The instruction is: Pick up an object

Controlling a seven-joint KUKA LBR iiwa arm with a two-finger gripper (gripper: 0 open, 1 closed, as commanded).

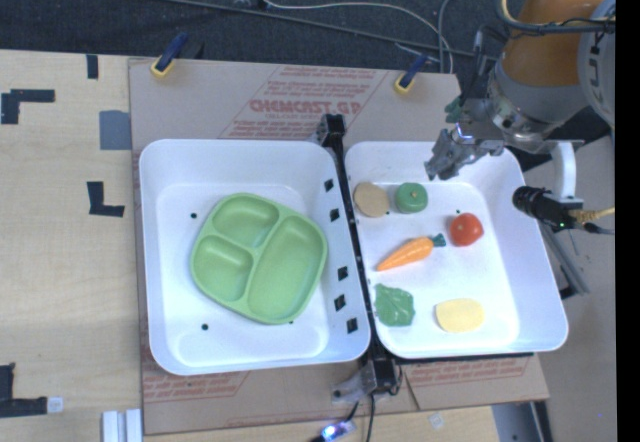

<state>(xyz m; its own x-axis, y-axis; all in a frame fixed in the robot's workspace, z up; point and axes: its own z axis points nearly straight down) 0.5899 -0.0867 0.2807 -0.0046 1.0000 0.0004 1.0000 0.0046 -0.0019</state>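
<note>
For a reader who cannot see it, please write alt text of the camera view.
The arm's tool hangs over the right bin's far edge, above a green round piece, beige disc, tomato, carrot, lettuce and yellow piece. The left bin holds a green divided plate.

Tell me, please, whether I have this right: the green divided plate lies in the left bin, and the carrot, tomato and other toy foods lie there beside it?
Not quite. The green divided plate does lie in the left bin, but the carrot, tomato and other toy foods lie in the right bin, as the camera view shows.
</note>
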